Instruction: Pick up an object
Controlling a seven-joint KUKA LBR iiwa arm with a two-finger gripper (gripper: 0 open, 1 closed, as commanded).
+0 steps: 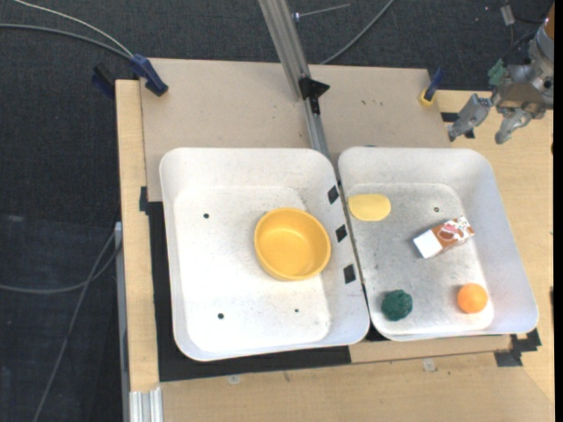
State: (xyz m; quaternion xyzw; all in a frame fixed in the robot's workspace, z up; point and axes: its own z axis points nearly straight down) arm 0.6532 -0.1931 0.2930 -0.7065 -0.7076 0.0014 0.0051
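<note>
Two white bins sit side by side on the tabletop [229, 104], edges nearly touching at centre. Left bin [193, 323]: one yellow bowl [292, 243], upright, near the middle, toward the bin's right half. Right bin [501, 236]: four objects, all apart from one another. A pale yellow flat oval piece [369, 207] lies at the upper left, close to the dividing edge. A small white carton with red print [442, 236] lies on its side, tilted, right of centre. A dark green ball [397, 304] rests at the lower left. An orange ball [472, 298] rests at the lower right, near the bin's wall.

Arm enters at the upper right corner of the view; just the wrist end is in frame. The gripper [486, 127] hangs over the tabletop beyond the right bin's far right corner, outside the bin, well apart from every object. Jaws point down and toward the left, spread apart, nothing between them.

A metal pole [286, 33] runs down from the top edge to the gap between the bins. Blue clamp [149, 75] at the tabletop's far left corner; yellow clamp [430, 90] at the far right.
</note>
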